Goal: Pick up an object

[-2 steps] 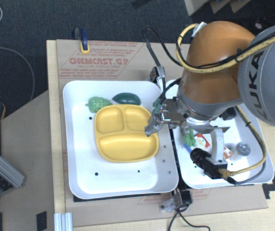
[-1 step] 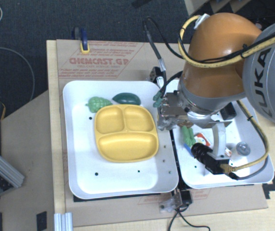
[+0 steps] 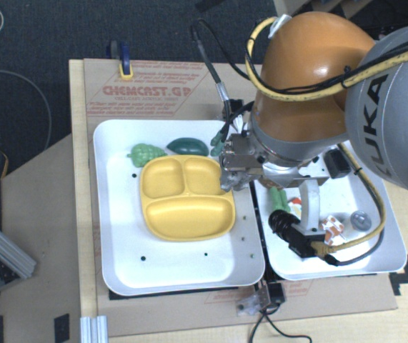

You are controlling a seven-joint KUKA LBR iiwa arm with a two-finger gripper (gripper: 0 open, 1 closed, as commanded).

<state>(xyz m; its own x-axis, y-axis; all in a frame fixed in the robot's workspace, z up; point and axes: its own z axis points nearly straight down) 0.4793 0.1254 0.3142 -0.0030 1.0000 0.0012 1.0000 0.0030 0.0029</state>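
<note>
A yellow divided plate (image 3: 186,195) lies in the left bin (image 3: 118,241), taking up its middle. Behind the plate sit a light green bumpy object (image 3: 146,153) and a dark green rounded object (image 3: 187,146). My gripper (image 3: 236,168) hangs under the big orange wrist (image 3: 311,56), at the plate's right rim close to the wall between the two bins. The wrist and gripper body hide what lies directly beneath them.
The right bin (image 3: 382,256) holds a green object (image 3: 279,197), a small red and white item (image 3: 330,226), a grey round piece (image 3: 361,220) and a black item (image 3: 337,163). A black cable plug (image 3: 289,233) hangs low over that bin. Brown cardboard (image 3: 153,84) lies behind.
</note>
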